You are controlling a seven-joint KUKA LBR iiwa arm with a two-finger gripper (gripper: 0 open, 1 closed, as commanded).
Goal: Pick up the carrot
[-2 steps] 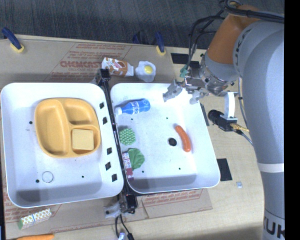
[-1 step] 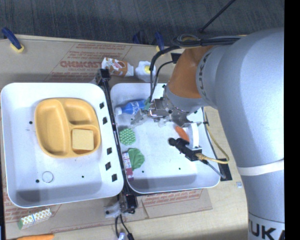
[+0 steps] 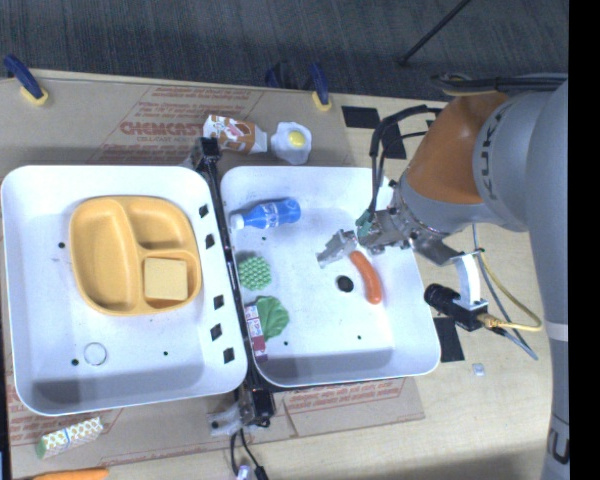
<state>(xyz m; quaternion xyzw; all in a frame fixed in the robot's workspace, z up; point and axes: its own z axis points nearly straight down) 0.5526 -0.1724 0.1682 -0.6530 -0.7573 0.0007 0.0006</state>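
Here, in the right bin [image 3: 405, 353] nearest the camera, a green leafy toy [image 3: 271, 316] lies by the divider. Further in, the carrot [image 3: 366, 276] lies on the bin floor, just below my gripper [image 3: 342, 247]. I cannot tell how my jaws stand. Beyond, a blue bottle [image 3: 268, 214] lies on its side.

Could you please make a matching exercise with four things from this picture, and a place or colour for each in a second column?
Things:
1. carrot
2. blue bottle
3. yellow divided tray
4. egg toy

Places:
A. in the left bin
B. on the cardboard beyond the bins
C. in the right bin, just below the gripper
D. in the right bin, near its far left corner

Pairs: 1-C, 2-D, 3-A, 4-B
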